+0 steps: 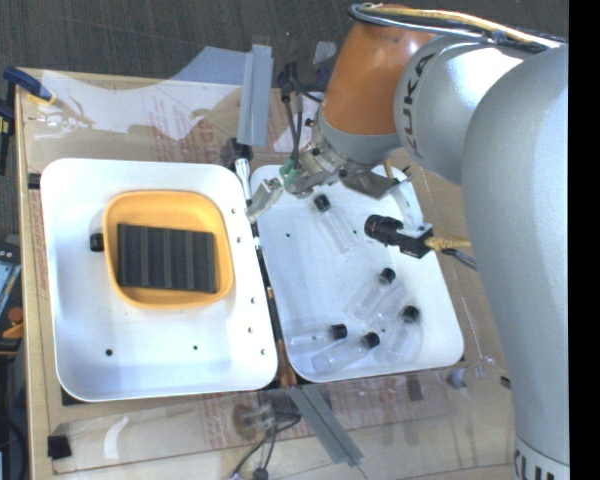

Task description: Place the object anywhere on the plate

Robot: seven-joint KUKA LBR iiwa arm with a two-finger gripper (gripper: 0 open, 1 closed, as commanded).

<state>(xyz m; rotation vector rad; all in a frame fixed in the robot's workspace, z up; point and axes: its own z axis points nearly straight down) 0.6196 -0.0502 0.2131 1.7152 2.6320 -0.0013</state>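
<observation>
A yellow plate [166, 206] lies in the left white bin [80, 348]. A black ridged block [170, 256] rests on the plate's middle. Several clear vials with black caps lie in the right white bin [442, 340]: one [327, 218] near the far end, others [352, 346] bunched at the near edge. My gripper [285, 181] hangs below the orange wrist band at the far left corner of the right bin, close to the wall between the bins. The far vial lies just to the right of it. Nothing shows in its grasp.
The grey arm covers the right side of the view and overhangs the right bin. A black plug with a yellow tip [398, 234] sticks out over that bin. A small black piece [97, 241] sits at the plate's left rim. Metal brackets stand behind the bins.
</observation>
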